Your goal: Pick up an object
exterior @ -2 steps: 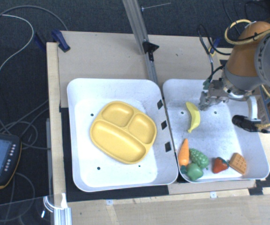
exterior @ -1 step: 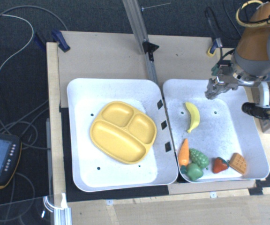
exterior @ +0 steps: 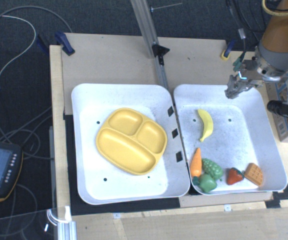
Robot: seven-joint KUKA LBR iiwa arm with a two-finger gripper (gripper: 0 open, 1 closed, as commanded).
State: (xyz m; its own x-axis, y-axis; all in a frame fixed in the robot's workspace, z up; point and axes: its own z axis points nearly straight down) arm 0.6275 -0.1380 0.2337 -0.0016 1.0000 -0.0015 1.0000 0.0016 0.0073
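On the counter (exterior: pixel 114 46), two white bins sit side by side. The left bin (exterior: pixel 86 134) carries a yellow divided plate (exterior: pixel 131 140). The right bin (exterior: pixel 264 134) holds a banana (exterior: pixel 205 124), carrot (exterior: pixel 196 162), green vegetables (exterior: pixel 210 174), strawberry (exterior: pixel 235 175) and waffle (exterior: pixel 254 174). My hand (exterior: pixel 234 90) hovers over its far rim; whether wide or narrow, I cannot tell.

The grey KUKA arm with its orange band (exterior: pixel 280 19) reaches in from the upper right, its wrist angled downward and to the left. The metallic two-finger gripper (exterior: pixel 234 90) hangs at the tip, pointing down, with nothing visibly between it.
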